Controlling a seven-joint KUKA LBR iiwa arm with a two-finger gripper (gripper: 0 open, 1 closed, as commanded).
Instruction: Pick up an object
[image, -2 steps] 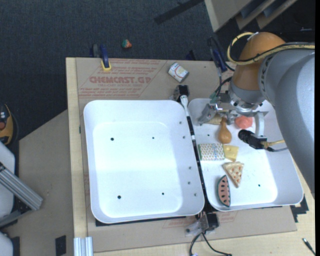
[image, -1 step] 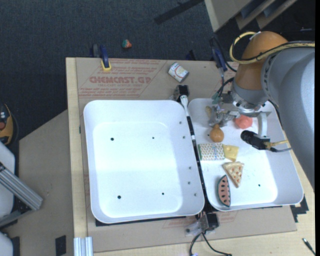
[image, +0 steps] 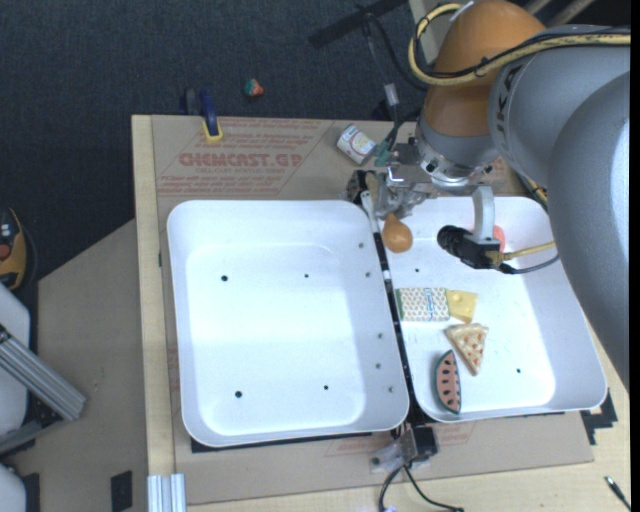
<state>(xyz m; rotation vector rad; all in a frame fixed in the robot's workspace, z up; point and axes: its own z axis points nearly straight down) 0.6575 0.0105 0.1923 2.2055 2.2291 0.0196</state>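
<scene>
While the gripper (image: 388, 207) is held right by the brown egg (image: 397, 236), whether it is spread or closed cannot be told. The egg lies close by the left wall of the right bin (image: 530, 330); a centred descent is judged needed, with that wall avoided.

**Two bins, five toy foods, one packet**

The table (image: 150, 300) carries two shallow white bins, a left bin (image: 270, 320) and a right bin (image: 530, 320). The right bin holds five things, one of each kind: one orange egg-shaped piece (image: 397, 236), one green-and-white patterned block (image: 422, 304), one yellow cheese piece (image: 461, 302), one pizza slice (image: 468, 346) and one watermelon slice (image: 447, 382). One small white packet (image: 355, 143) lies on the table at the far side.
</scene>
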